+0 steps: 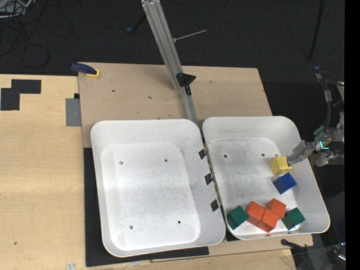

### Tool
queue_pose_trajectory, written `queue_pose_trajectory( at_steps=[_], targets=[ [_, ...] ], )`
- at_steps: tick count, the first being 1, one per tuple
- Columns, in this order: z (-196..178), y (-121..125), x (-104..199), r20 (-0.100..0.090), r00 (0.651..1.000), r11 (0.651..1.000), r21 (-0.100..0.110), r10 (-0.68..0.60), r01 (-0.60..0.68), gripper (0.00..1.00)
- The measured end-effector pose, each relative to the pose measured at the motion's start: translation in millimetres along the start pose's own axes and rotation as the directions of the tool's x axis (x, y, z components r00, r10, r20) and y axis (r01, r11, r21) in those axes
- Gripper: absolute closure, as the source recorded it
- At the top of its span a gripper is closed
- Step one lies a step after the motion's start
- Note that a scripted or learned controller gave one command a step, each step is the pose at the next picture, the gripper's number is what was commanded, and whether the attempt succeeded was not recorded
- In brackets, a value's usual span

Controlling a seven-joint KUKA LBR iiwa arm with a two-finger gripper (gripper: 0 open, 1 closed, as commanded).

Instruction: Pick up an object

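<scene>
**binwatcher:** so where's the gripper [295, 155] at? looks like it's coming in over the right edge of the right bin [247, 129]

**kuka_fan:** yep, its tip sits right at the yellow cube [280, 164], touching or just about. Can't tell how wide the fingers are or if the cube is actually between them, too small and blurry there

**binwatcher:** and the rest?

**kuka_fan:** blue cube [284, 183] just below the yellow one. Along the bin's near edge: green block [237, 216], two orange-red cubes [266, 213] bunched together, another green block [293, 217]. Left bin [147, 129] sits right beside it
</scene>
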State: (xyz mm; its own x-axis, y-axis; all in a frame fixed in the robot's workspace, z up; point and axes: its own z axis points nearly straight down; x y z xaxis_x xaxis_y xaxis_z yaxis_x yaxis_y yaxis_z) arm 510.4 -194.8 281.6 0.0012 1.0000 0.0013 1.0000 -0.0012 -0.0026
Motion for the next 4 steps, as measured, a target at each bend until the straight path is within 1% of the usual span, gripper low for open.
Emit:
queue_pose_trajectory(
  at_steps=[1, 2, 3, 4],
  targets=[
    [65, -3, 0, -0.002, 1.000, 1.000, 0.007, -0.001, 0.001, 0.00],
    [126, -7, 8, -0.003, 1.000, 1.000, 0.007, 0.000, 0.000, 0.00],
    [170, -8, 11, -0.002, 1.000, 1.000, 0.005, 0.001, -0.001, 0.00],
    [158, -8, 9, -0.001, 1.000, 1.000, 0.002, 0.007, -0.007, 1.00]
  ],
)
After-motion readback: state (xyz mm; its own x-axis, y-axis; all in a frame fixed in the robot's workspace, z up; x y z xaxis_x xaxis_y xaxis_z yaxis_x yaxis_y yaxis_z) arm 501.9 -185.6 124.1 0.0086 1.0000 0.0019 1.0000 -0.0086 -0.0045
